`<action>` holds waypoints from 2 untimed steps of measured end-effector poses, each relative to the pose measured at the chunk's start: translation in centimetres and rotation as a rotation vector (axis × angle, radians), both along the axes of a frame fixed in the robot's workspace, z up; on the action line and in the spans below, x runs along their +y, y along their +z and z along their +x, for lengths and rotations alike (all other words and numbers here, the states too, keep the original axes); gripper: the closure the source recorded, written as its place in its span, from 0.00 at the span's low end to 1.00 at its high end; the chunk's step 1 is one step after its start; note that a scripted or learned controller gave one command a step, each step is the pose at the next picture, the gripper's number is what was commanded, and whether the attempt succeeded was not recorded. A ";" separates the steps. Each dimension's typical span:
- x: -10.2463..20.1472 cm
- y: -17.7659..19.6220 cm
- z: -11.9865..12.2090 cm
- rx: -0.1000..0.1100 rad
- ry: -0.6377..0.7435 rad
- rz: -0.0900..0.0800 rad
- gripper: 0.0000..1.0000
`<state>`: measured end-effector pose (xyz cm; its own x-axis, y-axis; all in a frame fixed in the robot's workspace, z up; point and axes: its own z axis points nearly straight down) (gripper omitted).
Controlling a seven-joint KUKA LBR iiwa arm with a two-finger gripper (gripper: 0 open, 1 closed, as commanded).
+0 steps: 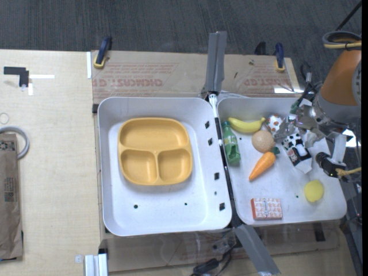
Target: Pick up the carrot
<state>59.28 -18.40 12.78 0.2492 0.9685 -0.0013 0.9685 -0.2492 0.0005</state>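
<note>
Gripper (300, 140) is positioned over the right side of the right-hand white bin (333, 211), reaching in from the right beneath the arm's orange band (342, 76). Whether it is released or clenched cannot be determined, as the metal wrist hardware and a black-and-white patterned item (294, 144) beneath it clutter that area. No object is visibly held.

Carrot (262, 165) lies on the floor of the right-hand bin, near its centre, tilted with the thick end up-right and the tip pointing down-left. Its thick end sits just below, and appears to touch, a tan egg-shaped item (263, 141). The carrot is apart from the gripper, lying to its lower left.

Other contents of the right-hand bin: a banana (246, 125) near the rear wall, a green bottle (231, 144) lying along the left wall, a yellow lemon-like fruit (314, 191) toward the right front, and a small red-and-white patterned box (266, 208) at the front.

Left-hand white bin (115, 211) contains a yellow three-compartment tray (154, 150), resting flat near the centre.

Behind both bins lies a cardboard sheet (172, 76) with red printing, fastened by blue clamps (103, 49)
</note>
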 end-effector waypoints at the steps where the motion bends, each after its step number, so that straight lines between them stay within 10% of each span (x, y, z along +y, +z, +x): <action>1: -0.2 -0.5 6.8 -0.006 0.478 -0.007 0.00; 2: 5.2 4.1 -0.8 0.001 0.624 0.001 0.00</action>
<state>58.46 -13.21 16.89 -0.3635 0.9316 -0.0005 0.9316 0.3635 -0.0002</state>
